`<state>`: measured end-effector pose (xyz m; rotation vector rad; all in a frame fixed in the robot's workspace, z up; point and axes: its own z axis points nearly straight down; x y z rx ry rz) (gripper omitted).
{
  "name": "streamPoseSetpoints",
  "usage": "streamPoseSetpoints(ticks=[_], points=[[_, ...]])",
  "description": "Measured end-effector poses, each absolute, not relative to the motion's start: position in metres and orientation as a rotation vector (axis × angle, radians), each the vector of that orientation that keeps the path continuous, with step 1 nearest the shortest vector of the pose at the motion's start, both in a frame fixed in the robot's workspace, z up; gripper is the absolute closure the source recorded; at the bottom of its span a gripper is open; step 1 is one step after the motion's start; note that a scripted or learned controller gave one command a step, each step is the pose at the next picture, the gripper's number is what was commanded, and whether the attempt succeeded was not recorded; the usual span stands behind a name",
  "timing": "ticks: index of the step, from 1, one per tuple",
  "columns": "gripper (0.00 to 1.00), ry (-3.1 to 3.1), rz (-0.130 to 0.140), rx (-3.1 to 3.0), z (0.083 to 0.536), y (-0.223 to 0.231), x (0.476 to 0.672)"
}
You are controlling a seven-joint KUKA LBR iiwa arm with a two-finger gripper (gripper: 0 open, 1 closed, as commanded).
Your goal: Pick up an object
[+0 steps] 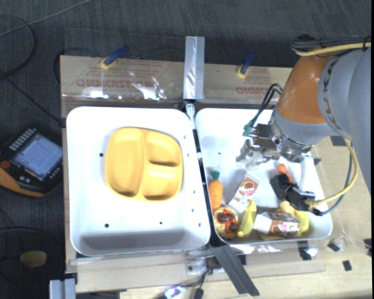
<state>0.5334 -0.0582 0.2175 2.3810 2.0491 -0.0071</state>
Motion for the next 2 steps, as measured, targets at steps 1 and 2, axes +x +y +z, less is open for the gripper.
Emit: streamPoseSetpoints(ticks=[1,2], points=[[0.00,2.048,-0.008,2.381,0.218,-0.059,0.533],[0.00,2.142,-0.004,2.297,0.103,-0.090,0.527]])
